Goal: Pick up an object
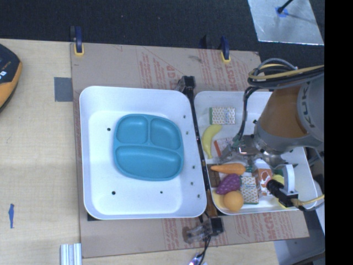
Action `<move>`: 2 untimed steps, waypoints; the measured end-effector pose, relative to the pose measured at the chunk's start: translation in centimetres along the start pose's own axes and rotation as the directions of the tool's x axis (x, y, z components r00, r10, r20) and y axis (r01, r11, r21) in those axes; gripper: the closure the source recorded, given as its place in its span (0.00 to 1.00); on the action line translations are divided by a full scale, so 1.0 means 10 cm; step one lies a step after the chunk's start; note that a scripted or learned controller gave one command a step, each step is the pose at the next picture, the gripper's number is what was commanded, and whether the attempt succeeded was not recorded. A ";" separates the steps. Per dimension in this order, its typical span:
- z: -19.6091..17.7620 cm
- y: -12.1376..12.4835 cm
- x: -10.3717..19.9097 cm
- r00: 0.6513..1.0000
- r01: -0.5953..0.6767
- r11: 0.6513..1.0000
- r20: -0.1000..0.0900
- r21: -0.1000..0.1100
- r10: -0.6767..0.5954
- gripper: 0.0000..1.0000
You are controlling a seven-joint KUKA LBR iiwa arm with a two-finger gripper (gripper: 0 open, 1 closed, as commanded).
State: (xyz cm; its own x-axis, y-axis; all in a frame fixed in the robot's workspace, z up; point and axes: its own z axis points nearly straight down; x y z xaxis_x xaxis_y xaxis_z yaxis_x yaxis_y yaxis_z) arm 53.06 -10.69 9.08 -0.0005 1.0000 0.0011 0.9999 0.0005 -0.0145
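Observation:
The right bin (pixel 205 101) holds several small things. A patterned packet (pixel 222 115) lies at the back, with a yellow banana (pixel 209 138) just in front of it. An orange carrot (pixel 228 169) lies across the middle, above a purple piece (pixel 227 184), an orange fruit (pixel 233 201) and a green-speckled packet (pixel 249 190). My gripper (pixel 249 152) hangs low over the middle of this bin, just right of the carrot and behind the speckled packet. The wrist with its orange band (pixel 282 115) covers the bin's right part.
The left bin (pixel 94 164) carries a blue divided plate (pixel 148 147). A black clip (pixel 187 83) sits at the back between the bins, and another fixture (pixel 202 229) at the front. A yellow and black object (pixel 7 73) lies at the far left of the bench.

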 end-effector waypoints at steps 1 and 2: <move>0.00 -0.36 0.04 1.000 0.003 1.000 0.000 -0.008 -0.003 0.00; -0.03 0.47 -0.25 1.000 0.005 1.000 0.004 -0.019 -0.005 0.00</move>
State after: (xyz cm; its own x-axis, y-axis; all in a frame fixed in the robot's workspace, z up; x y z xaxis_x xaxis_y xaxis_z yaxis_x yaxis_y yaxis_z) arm 57.73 -13.23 9.29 -0.0054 1.0000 -0.0027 1.0000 0.0055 0.0044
